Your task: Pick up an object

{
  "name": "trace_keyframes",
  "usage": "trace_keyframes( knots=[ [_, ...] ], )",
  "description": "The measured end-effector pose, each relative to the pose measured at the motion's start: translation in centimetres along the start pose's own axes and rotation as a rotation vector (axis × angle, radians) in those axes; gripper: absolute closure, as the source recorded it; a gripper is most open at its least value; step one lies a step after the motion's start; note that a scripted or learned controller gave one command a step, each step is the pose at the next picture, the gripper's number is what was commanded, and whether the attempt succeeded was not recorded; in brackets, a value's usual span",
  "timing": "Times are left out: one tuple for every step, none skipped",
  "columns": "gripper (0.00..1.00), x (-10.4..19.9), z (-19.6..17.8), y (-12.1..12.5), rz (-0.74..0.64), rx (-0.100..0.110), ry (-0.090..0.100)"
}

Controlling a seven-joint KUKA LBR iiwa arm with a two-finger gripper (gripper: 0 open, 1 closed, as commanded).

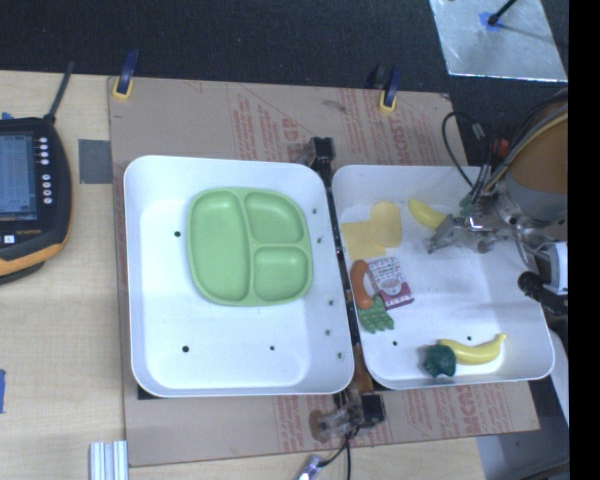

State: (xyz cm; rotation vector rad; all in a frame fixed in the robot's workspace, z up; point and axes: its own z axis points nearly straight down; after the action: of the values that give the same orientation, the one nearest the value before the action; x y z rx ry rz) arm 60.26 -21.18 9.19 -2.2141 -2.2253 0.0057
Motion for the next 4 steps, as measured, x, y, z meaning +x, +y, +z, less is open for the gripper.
trace_keyframes(
  knots=[
    [0.0, 5.5, 0.0, -8.2, 0.0, 0.001, 0.002],
    [0.0, 3.7, -1.2, 5.4, 0.002, -0.003, 0.001],
    [0.0, 11.4, 0.0, 0.0, -0.002, 0.001, 0.001],
    [0.0, 10.4, -0.1, 4.9, 0.001, -0.002, 0.001]
  ],
)
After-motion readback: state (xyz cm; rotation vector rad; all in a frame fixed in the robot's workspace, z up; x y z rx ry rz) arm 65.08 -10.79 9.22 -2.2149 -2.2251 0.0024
